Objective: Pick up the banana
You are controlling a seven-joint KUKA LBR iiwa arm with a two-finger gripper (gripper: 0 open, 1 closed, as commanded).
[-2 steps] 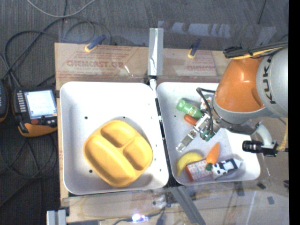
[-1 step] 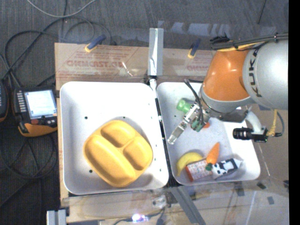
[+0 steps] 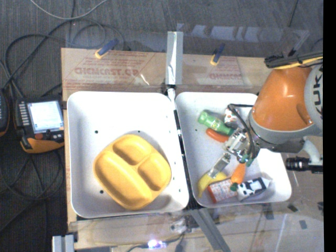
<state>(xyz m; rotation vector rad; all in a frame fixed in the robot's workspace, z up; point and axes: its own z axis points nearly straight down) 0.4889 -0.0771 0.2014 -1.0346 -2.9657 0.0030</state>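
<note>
Right bin [image 3: 273, 193] as landmark. The banana [image 3: 209, 181] lies at its near edge, toward the left corner; only a short yellow curve shows, the rest covered by a red carton [image 3: 221, 191] and the pincer [image 3: 220, 167]. The pincer hangs just above the banana, its metal fingers too small and blurred to tell whether they are spread or pressed together. Beside it are an orange carrot [image 3: 239, 172] and a black-and-white cow toy [image 3: 251, 188]. A green bottle [image 3: 211, 121] and a red piece [image 3: 216, 135] lie farther back. The arm [image 3: 281, 106] hides the bin's right rear. The left bin [image 3: 84, 114] holds a yellow tray [image 3: 132, 170].
</note>
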